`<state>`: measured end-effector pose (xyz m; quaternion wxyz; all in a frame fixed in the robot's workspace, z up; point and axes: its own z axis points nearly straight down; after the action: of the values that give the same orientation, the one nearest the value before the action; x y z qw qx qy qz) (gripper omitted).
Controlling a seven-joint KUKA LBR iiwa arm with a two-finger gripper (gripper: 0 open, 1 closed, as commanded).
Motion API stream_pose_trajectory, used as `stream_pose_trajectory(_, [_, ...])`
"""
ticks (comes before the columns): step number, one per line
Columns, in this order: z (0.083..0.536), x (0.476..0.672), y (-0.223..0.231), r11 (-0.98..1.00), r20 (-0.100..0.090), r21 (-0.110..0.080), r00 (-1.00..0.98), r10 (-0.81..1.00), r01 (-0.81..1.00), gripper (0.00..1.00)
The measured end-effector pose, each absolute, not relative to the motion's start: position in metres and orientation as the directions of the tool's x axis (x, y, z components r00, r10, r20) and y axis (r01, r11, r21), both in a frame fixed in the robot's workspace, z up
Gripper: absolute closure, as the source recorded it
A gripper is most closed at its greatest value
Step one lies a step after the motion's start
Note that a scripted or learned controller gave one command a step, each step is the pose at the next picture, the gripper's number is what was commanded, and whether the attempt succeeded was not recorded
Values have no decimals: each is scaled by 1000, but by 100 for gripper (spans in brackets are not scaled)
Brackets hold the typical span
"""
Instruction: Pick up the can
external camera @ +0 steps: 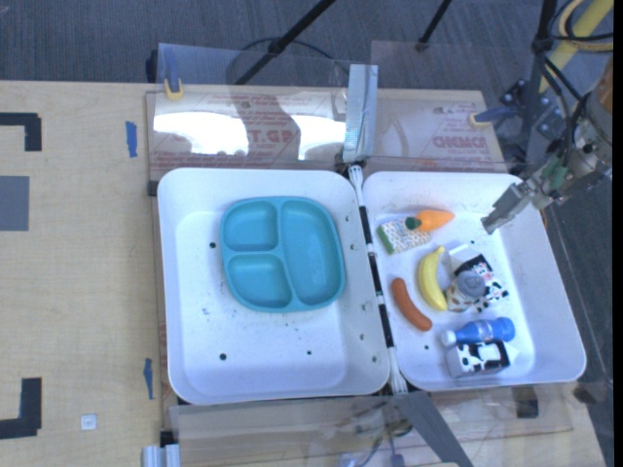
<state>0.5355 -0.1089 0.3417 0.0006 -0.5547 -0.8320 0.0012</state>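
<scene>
bench with 2 white bins side by side.

left bin [195, 358]: 1 teal divided plate [282, 253] with 3 compartments, lying flat near the middle.

right bin [555, 329]: 1 can [471, 281], cow-patterned, lying near the middle of the bin, just right of a banana [431, 278]. 1 carrot [429, 220] toward the far side, beside a small patterned packet [398, 234]. 1 sausage [411, 304] left of the banana. 1 blue bottle [482, 332] and 1 black-and-white carton [479, 357] at the near side, touching or nearly so.

gripper [492, 222]: above the bin's far right part, well apart from the can, nothing in its grasp; how far its jaws stand apart cannot be told.
</scene>
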Motion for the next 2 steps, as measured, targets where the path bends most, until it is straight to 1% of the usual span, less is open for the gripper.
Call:
stream_pose_trajectory(1, [223,512,-127,696,5,-3,-696,718,718,0])
stream_pose_trajectory(2, [313,485,-102,909,-1,1,-909,417,417,0])
